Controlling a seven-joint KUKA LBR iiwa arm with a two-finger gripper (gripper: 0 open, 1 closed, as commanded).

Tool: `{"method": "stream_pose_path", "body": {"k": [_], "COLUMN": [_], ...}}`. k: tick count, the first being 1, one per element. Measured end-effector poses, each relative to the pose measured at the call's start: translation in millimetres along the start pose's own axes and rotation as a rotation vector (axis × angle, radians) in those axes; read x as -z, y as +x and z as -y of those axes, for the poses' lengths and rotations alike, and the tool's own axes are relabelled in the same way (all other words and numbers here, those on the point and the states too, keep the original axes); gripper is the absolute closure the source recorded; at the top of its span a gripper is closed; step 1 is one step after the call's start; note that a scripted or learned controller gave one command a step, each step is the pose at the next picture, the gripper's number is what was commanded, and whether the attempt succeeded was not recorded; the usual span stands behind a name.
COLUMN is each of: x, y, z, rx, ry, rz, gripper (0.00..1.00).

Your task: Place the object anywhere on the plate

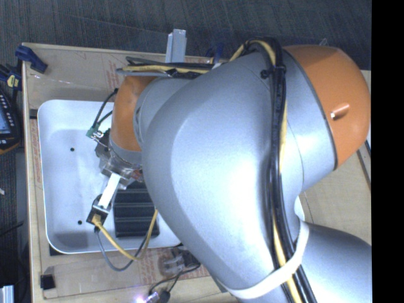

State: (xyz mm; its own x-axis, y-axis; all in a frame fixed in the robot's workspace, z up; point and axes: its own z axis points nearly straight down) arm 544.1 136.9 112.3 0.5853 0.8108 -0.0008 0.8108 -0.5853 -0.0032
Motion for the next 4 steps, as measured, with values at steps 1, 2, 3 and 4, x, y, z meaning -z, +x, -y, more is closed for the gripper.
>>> {"method": "stream_pose_path", "body": {"k": [1,2,3,4], "x": [79,-11,-22,115], "y": [-34,-44,-10,14], "z": [-59,17,78,77], "rx": [0.353,0.295,-0.189,-0.637], "ry": [0.0,0.004,0.001,-0.004], "rz": [0.001,0.004,0.0,-0.002], "gripper": [1.0,1.0,1.0,1.0]}}
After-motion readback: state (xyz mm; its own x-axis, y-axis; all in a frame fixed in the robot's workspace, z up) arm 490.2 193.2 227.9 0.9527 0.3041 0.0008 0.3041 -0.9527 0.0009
